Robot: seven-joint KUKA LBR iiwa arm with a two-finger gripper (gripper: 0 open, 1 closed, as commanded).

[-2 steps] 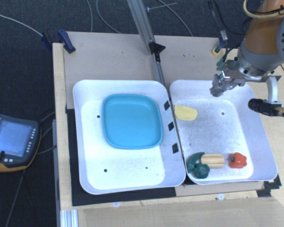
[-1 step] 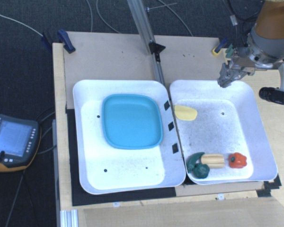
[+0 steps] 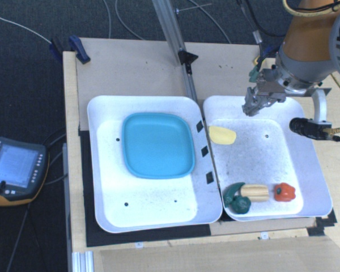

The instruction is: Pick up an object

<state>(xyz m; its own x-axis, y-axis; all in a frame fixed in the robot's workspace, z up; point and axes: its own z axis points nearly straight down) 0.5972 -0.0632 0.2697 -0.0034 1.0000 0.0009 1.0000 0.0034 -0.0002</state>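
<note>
My gripper [image 3: 253, 107] hangs over the back edge of the right bin [image 3: 306, 152], with nothing visible between its fingers. A pale yellow lemon-shaped piece [image 3: 222, 135] lies at the bin's left side, down and to the left of the gripper. Along the front wall lie a dark green vegetable [image 3: 237, 198], a tan cylinder [image 3: 255, 192] and a red tomato-like piece [image 3: 284, 192], all well in front of the gripper.
The left bin [image 3: 105, 197] holds a turquoise square plate [image 3: 158, 145]. A metal pole [image 3: 171, 21] slants down to the gap between the bins. A teach pendant [image 3: 14, 169] lies off the bench at the left.
</note>
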